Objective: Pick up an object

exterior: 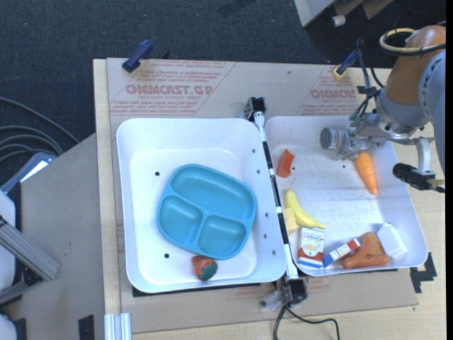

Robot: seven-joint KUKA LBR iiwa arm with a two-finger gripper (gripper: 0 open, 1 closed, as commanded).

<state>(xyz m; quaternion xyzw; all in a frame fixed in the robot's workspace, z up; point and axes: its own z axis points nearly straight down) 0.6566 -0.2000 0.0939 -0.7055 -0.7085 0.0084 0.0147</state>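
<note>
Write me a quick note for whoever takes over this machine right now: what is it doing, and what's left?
Gripper: low in the right bin, at the top end of the carrot; I cannot tell whether it grips anything.
Right bin also holds an orange block, a banana and small packets.
Left bin: blue tray, strawberry.
Done: nothing visibly lifted.
Left: pick up one object.

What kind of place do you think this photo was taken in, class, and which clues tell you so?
Probably a robotics lab test bench, not a kitchen. A grey robot arm with an orange band reaches over two shallow white bins clamped to a board, and the food inside, such as the orange plastic carrot, looks like toys.
</note>
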